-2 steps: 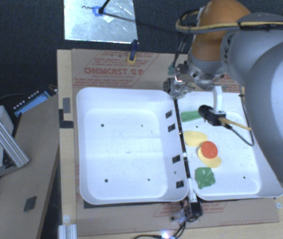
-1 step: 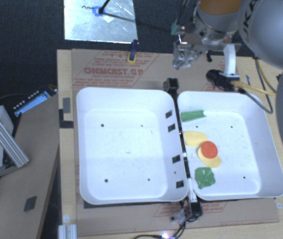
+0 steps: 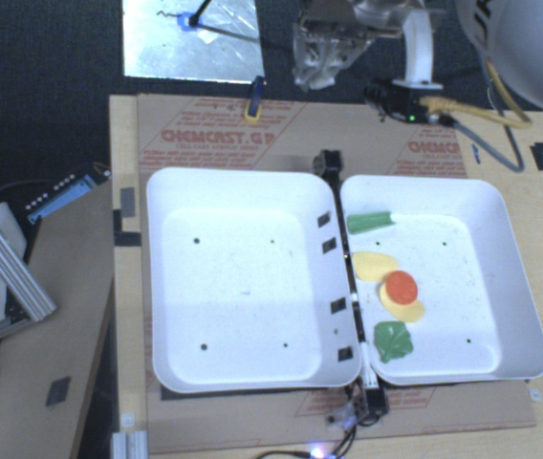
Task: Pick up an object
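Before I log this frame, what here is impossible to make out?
- Gripper, camera view: blurred at the top edge, so the state of its grip is unreadable.
- Arm: cut off by the top and right edges.
- Yellow pieces: the orange-red round object overlaps them, hiding their outlines and count.
- Green object and green strip in the right bin: too small to identify.

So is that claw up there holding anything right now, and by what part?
Nothing shows in the claw; it hangs above the bench, well away from the toy pieces lying in the right bin.
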